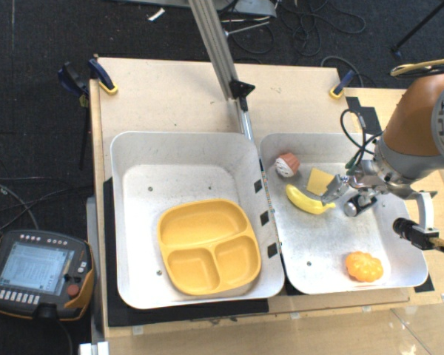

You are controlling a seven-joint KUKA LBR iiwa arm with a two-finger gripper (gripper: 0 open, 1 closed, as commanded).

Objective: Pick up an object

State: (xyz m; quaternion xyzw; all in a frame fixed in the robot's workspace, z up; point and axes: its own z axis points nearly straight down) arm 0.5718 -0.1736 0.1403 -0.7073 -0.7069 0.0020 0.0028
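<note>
The table (pixel 170 102) is a pale board carrying two shallow white bins side by side. The left bin (pixel 133 176) holds a yellow divided tray (pixel 207 246) with one long compartment and two smaller ones, lying toward the bin's near side. The right bin (pixel 318 257) holds the smaller things. The arm (pixel 422 124), grey with an orange band, reaches in from the right over this bin, its wrist bent down toward the middle of it. A grey metal pole (pixel 214 43) slants from the top of the view down to the gap between the bins. On the floor at lower left lies a control pendant (pixel 33 272) with a lit screen.

In the right bin, a banana (pixel 308 200) lies near the left wall, with a yellow block (pixel 320 182) touching it on the far side. The hand (pixel 345 192) hangs just beside the banana's right end; whether it is apart or together cannot be told. An orange lumpy toy fruit (pixel 364 266) sits near the front right corner, well apart from the rest. A small red-and-white ball (pixel 286 166) rests near the far left corner.
</note>
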